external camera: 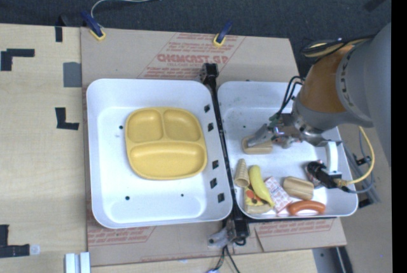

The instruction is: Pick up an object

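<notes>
A yellow plate (166, 143) is seen in the left bin (102, 157). In the right bin (254, 97), mid-frame, a tan block (258, 148) lies under the gripper (259, 138). It should be squeezed gently, then lifted straight. A grip cannot be told.

You can read faint red print on the cardboard sheet (184, 56) under the two bins, something like "CHEMCAST GP" with smaller lines below it too blurred to make out.
</notes>
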`<state>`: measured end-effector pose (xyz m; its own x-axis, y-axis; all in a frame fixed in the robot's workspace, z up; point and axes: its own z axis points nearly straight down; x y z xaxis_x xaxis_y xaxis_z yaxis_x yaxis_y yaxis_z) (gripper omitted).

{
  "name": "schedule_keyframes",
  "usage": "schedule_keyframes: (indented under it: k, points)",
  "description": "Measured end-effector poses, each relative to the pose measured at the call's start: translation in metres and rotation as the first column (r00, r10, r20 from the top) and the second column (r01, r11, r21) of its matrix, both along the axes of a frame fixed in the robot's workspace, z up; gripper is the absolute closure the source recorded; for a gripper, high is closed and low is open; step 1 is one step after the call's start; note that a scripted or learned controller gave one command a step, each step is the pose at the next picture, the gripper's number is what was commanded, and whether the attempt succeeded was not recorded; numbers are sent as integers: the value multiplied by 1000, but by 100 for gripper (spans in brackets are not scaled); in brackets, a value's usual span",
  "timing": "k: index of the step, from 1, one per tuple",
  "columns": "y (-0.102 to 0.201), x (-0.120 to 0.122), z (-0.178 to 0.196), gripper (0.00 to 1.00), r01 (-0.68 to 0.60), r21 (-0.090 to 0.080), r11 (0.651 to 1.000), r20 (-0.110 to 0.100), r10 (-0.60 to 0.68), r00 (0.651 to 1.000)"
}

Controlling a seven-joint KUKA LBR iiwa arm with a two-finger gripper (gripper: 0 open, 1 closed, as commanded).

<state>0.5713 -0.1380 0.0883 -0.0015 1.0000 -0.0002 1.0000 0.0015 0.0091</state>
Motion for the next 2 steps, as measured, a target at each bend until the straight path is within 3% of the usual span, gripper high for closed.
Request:
schedule_keyframes:
  k: [1,2]
  points:
    - [8,93,-3,0,9,4,1000,-36,-9,999]
    - [16,94,-3,0,7,0,1000,-27,-7,1000]
